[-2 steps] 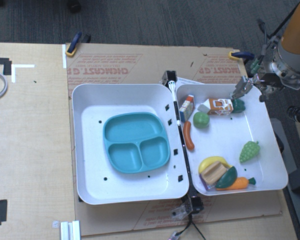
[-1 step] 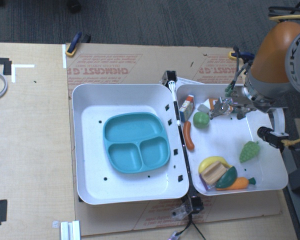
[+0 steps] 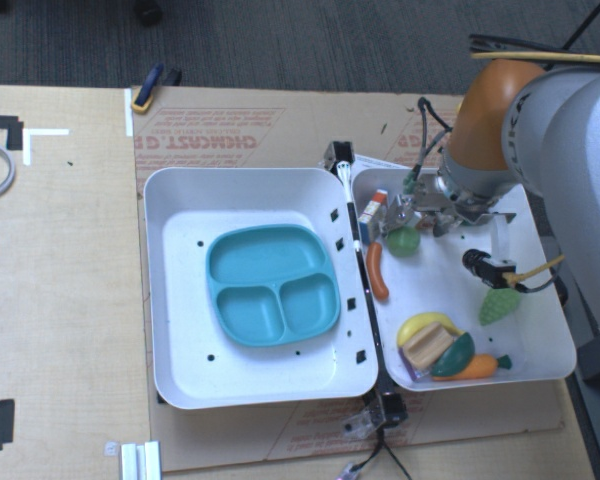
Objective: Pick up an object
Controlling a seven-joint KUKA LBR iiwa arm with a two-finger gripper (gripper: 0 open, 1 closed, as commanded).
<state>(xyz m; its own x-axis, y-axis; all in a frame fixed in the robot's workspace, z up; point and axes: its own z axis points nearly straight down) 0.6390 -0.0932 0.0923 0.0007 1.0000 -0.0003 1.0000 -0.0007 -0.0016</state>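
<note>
Camera view is showing the grey two-finger gripper (image 3: 404,220) reaching low into the right white bin (image 3: 536,360), touching a small round green toy (image 3: 403,242). How it is set I cannot tell; lifting is remaining, I judge.

Hand (image 3: 408,211) low in right bin (image 3: 540,353), just above green toy (image 3: 403,241). Orange sausage (image 3: 378,271) left of that toy, by the bin wall. Teal divided tray (image 3: 273,284) in left bin (image 3: 170,298).
</note>
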